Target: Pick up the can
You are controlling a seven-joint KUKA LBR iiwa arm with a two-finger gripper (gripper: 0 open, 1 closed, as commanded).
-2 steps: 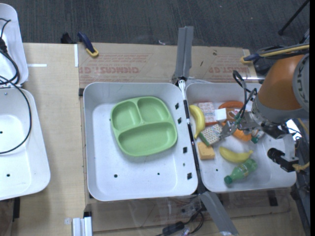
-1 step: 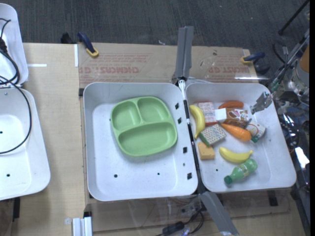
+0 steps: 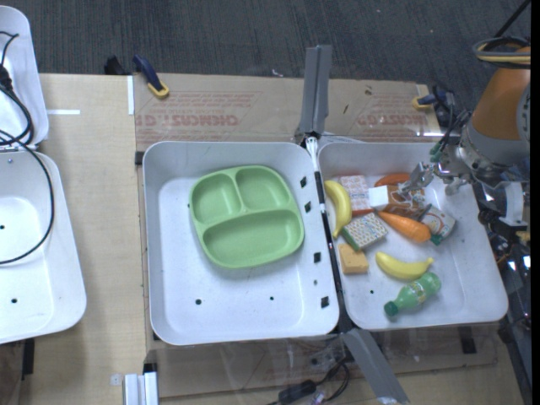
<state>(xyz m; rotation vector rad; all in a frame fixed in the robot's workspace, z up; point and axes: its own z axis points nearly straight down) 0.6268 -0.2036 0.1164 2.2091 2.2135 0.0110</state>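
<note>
The can (image 3: pixel 438 224) looks like a small silvery cylinder lying on its side at the right of the right bin (image 3: pixel 472 306), touching the tip of a carrot (image 3: pixel 405 226). My gripper (image 3: pixel 414 184) hangs low over the back of that bin, just up and left of the can, among the packed items. The grey arm with its orange band (image 3: pixel 499 108) comes in from the right. The can is not lifted and rests on the bin floor.
The right bin also holds two bananas (image 3: pixel 337 206) (image 3: pixel 404 265), a pink-white box (image 3: pixel 354 186), a patterned box (image 3: pixel 364 230), a tan block (image 3: pixel 354 261) and a green bottle (image 3: pixel 413 296). A green divided plate (image 3: pixel 246 216) lies in the left bin (image 3: pixel 169 302).
</note>
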